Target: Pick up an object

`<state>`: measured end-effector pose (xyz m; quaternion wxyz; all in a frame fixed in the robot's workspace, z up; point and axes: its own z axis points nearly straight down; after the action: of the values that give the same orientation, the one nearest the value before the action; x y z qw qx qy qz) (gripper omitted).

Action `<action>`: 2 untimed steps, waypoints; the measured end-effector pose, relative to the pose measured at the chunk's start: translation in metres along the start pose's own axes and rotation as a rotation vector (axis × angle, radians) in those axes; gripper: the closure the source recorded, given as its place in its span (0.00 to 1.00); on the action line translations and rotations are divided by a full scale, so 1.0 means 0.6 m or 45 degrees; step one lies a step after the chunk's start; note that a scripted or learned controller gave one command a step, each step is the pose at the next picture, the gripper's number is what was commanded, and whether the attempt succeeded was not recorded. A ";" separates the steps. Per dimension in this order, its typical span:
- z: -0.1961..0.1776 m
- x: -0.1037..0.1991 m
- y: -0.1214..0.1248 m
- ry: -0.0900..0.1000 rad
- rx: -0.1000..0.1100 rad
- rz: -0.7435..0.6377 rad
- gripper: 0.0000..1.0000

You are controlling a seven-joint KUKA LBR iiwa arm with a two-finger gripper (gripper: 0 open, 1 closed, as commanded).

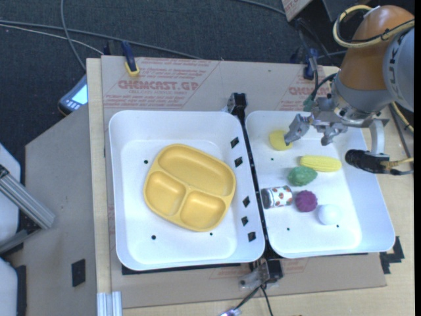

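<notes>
My gripper [311, 132] hangs over the far part of the right bin [368, 232], open, with nothing between its fingers. Its left finger [295, 130] is right beside a small yellow piece [278, 140] near the bin's far left corner. Below the gripper lies a yellow corn cob [321, 164]. Nearer the front are a green leafy item [302, 175], a small can on its side [277, 197], a purple ball [306, 201] and a white ball [327, 214].
The left bin [131, 176] holds a yellow divided plate [189, 187]. A black divider [245, 170] runs between the two bins. The arm's orange band [375, 38] and a black cable [368, 160] stand over the right bin's far right side.
</notes>
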<state>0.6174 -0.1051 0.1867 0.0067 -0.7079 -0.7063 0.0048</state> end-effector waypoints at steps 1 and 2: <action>-0.014 0.000 0.005 -0.002 -0.019 -0.003 0.00; 0.089 0.006 0.002 -0.001 -0.013 -0.003 0.00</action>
<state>0.6176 -0.1011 0.1330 0.0029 -0.7070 -0.7072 0.0016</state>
